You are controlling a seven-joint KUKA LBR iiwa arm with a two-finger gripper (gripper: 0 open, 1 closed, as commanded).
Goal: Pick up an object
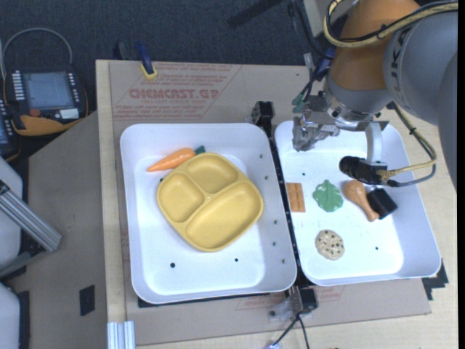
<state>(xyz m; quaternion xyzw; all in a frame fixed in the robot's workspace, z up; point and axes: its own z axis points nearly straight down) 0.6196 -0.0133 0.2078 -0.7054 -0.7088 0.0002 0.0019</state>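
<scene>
1. I see the big grey arm [429, 57] coming in from the right, with its orange band [367, 31] up near the top of my view.
2. The claw [306, 138] hangs over the back left part of the right bin [414, 246], close to the wall between the two bins.
3. I cannot tell from here how the claw is set, because the picture is too small and dark there.
4. I see nothing held in the claw.
5. The right bin holds the small things I could pick up.
6. An orange cracker [295, 197] lies flat near the left wall of that bin.
7. A green leafy toy [328, 195] lies just beside the cracker, to its right.
8. A toy chicken leg [360, 197] lies just right of the green toy, and its far end is next to a black part [383, 202] on the arm's side.
9. A cookie with dark chips [330, 244] lies nearer to me, apart from the others.
10. The left bin [145, 253] holds a yellow plate with three parts [210, 201].
11. A toy carrot [171, 159] lies at the back left edge of the plate, touching it or nearly so.
12. A handheld screen [43, 97] sits off to the far left, away from the bench.
</scene>
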